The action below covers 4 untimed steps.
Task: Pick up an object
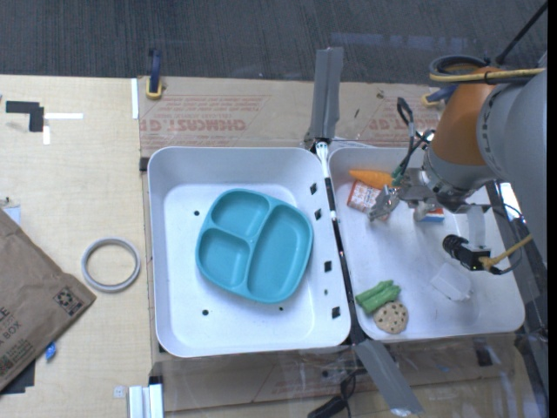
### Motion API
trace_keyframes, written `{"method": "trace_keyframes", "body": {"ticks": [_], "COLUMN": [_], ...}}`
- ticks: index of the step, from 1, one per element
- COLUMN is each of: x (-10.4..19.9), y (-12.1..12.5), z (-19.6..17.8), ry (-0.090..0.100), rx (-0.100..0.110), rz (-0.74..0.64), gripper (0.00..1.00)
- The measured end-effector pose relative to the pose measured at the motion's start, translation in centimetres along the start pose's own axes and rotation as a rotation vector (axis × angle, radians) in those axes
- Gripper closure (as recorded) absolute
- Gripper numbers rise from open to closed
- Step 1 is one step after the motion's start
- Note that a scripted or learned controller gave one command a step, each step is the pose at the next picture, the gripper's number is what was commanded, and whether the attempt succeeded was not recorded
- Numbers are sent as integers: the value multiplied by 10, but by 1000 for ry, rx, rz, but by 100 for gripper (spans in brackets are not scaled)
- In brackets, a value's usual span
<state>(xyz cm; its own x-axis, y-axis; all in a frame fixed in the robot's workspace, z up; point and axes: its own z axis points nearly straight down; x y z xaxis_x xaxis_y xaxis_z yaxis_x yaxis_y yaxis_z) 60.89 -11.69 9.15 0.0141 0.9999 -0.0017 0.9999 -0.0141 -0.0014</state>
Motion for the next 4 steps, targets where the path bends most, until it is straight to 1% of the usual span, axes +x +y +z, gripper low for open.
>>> {"method": "trace_keyframes", "body": {"ticks": [1, 2, 3, 4], "x": [8, -28, -66, -65], "y": [-66, -11, 29, 28], "z": [1, -85, -5, -11], "ry": [0, 0, -4, -4], "rx": [1, -1, -9, -5], "rz": [161, -28, -209, -212], "gripper": [0, 0, 0, 100]}}
